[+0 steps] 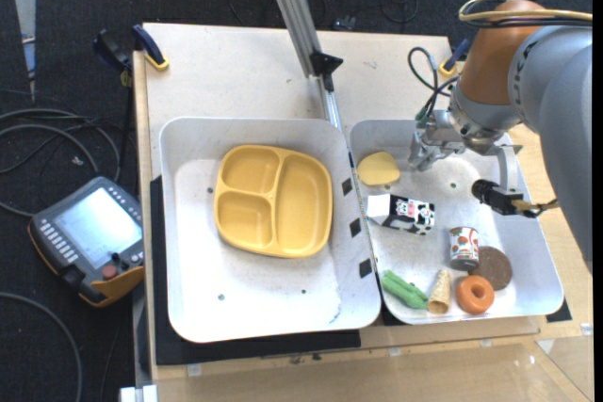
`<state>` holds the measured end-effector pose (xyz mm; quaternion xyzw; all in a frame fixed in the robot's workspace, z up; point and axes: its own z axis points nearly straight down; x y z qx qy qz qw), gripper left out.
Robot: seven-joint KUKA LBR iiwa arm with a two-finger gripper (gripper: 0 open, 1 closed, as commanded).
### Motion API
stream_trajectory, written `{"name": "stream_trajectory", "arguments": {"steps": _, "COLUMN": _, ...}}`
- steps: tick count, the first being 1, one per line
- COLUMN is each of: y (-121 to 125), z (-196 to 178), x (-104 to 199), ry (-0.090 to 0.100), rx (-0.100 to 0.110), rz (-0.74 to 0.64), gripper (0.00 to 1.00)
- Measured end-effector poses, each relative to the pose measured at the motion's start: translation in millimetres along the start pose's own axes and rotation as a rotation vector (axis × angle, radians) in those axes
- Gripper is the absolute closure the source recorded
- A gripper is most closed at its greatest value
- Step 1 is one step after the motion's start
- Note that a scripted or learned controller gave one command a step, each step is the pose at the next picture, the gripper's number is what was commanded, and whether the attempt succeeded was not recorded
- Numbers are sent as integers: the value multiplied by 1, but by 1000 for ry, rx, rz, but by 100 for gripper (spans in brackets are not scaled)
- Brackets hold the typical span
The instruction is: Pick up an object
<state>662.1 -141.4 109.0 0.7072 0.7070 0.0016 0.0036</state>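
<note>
Gripper low over the right bin's upper area, just right of the yellow disc; finger spacing cannot be told. Nothing seen between the fingers. Milk carton mid-bin; can, cookie, donut, cone and green piece crowd the near rim. Bare floor lies between gripper and can. Yellow tray in left bin.

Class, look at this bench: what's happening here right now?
A grey robot arm reaches in over the right bin, its gripper hanging above the bin's far end, near a flat yellow piece. Nothing shows between its fingers. Toy foods, including a small can and a doughnut, lie in that bin. The left bin holds a yellow divided plate.
</note>
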Motion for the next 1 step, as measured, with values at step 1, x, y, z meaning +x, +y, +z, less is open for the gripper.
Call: {"name": "stream_trajectory", "arguments": {"steps": 1, "y": 12, "z": -57, "x": 3, "ry": 2, "rx": 0, "rz": -4, "gripper": 100}}
